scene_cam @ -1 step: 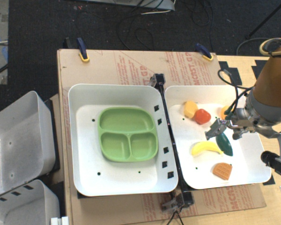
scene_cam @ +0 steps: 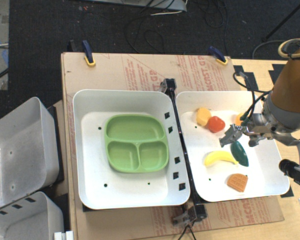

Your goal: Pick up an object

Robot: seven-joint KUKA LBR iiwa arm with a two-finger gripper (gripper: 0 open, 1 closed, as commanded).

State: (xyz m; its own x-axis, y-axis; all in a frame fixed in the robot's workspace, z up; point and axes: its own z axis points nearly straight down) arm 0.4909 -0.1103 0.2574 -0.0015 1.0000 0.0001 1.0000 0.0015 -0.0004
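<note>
One tool (scene_cam: 233,137) hangs over the dark green object (scene_cam: 239,153); its state is unclear.

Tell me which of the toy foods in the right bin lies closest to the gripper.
The dark green piece: it lies directly under the gripper, beside the yellow banana. The red tomato, the orange-yellow piece and the brown cookie lie farther off.
</note>
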